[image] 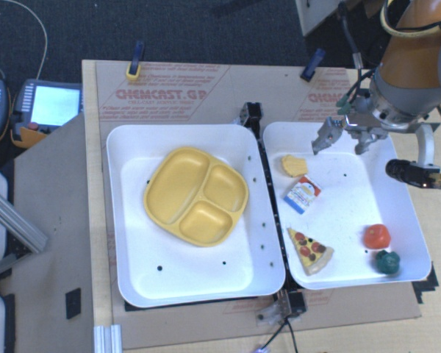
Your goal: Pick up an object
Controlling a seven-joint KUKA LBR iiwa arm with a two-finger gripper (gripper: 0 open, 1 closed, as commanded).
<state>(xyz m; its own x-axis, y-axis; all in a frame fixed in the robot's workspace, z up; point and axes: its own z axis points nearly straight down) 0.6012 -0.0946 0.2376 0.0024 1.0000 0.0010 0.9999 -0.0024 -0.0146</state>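
Observation:
My gripper (343,142) hangs over the far part of the right bin (353,271), open, with nothing between its fingers. Just left of it and lower lies a small yellow piece (294,166). Nearer the front are a red, white and blue carton (302,195), a toy pizza slice (309,250), a red tomato (376,235) and a dark green object (387,262) in the right front corner.
The left bin (125,219) holds a yellow divided plate (196,195). A black clamp (251,113) sits at the far end of the divide between the bins. The arm's orange band and grey wrist (411,65) rise at the upper right.

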